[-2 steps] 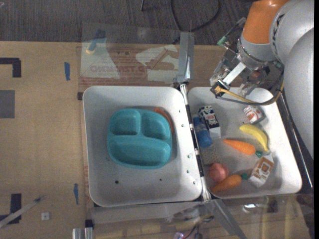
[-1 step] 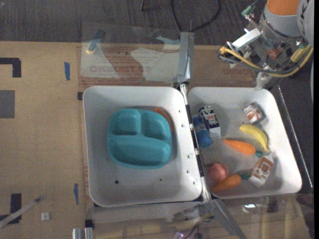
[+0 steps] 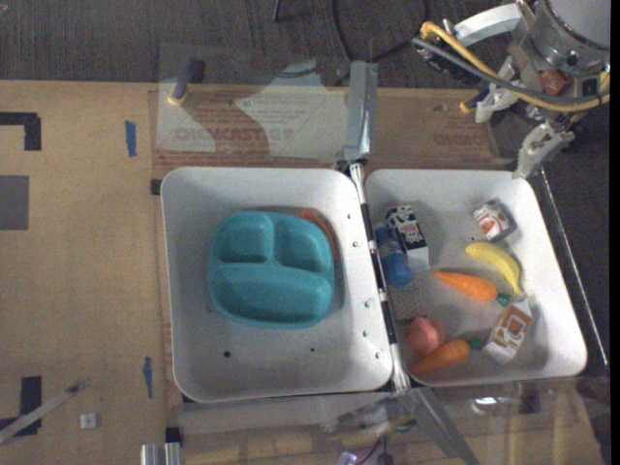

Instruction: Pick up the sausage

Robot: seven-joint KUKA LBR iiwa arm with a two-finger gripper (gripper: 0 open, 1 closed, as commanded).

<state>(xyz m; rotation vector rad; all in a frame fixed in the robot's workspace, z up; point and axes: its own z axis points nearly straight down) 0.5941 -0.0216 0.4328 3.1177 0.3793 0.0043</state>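
A reddish-orange sliver (image 3: 318,219) shows at the far right edge of the teal divided plate (image 3: 271,269) in the left bin (image 3: 184,337). It may be the sausage, mostly hidden by the plate. My gripper (image 3: 533,148) hangs off the grey arm, over the far right corner of the right bin (image 3: 562,347). It is well away from that sliver and nothing is seen in it.
The right bin holds a small milk carton (image 3: 407,231), a blue object (image 3: 394,264), a red-white box (image 3: 492,221), a banana (image 3: 496,263), a carrot (image 3: 465,285), a pink round fruit (image 3: 423,334), an orange carrot-like piece (image 3: 441,356) and a juice carton (image 3: 511,331). Cables (image 3: 455,46) trail from the arm.
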